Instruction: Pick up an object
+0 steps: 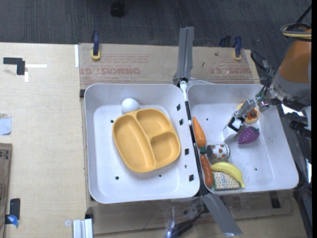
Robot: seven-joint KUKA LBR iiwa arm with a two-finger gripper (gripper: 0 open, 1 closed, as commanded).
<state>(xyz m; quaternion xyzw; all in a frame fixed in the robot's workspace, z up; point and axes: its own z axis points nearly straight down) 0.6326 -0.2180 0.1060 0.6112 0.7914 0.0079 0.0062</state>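
Note:
My gripper (239, 119) reaches into the right bin (277, 177) from the upper right and hangs low over its middle. A small orange and yellow object (252, 115) sits right against the gripper's body; whether it is held cannot be made out. A bunch of purple grapes (248, 135) lies just below and to the right of the gripper tip, apart from it. Along the bin's left wall lie a carrot (199, 132), a small can (219, 151), a banana (229, 171), a flat printed box (226, 182) and a second orange piece (206, 172).
The left bin (99, 182) holds a yellow divided plate (147, 139) and a white ball (130, 104) at its back edge. A raised divider (186, 108) separates the two bins. The arm's orange band (297, 58) stands over the right bin's far right corner.

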